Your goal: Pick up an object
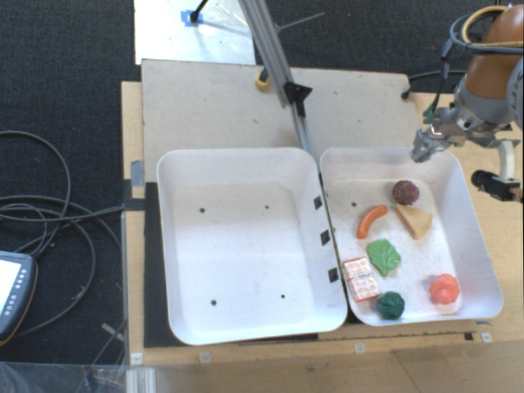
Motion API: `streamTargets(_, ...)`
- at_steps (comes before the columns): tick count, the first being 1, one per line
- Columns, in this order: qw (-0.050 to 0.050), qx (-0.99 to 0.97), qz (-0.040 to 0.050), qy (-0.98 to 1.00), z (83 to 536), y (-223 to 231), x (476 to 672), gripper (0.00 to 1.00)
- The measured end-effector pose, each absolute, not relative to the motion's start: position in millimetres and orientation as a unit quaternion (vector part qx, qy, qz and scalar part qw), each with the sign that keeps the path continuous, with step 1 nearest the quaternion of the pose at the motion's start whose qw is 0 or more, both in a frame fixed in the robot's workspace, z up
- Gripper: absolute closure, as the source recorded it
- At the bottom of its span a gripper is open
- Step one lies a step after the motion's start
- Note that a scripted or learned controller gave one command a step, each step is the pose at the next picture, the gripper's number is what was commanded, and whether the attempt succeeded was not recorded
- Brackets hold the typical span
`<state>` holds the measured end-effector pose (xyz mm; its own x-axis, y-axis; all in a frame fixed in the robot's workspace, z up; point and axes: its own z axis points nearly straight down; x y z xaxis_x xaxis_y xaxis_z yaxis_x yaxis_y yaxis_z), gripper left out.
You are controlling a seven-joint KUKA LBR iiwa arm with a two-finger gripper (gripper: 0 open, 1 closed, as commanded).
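Plum (pixel 405 191), round and dark, lies below the end effector (pixel 423 151); its grip state unclear.

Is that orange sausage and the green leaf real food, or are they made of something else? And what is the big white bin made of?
The orange sausage looks like smooth toy plastic: one even, bright color. The green leaf seems plastic too, uniformly green with a molded shape, though soft rubber is possible. The white bin looks like thin, matte plastic with rounded corners.
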<state>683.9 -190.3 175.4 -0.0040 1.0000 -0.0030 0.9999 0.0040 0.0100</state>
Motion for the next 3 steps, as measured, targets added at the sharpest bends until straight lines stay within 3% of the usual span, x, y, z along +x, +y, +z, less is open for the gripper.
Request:
streamTargets(2,0.004,0.705,0.0022,0.709,278.8,-196.5,684.2,1.00)
streamTargets(3,-0.001,0.704,0.0003,0.710,268.0,-150.7,654.4,1.00)
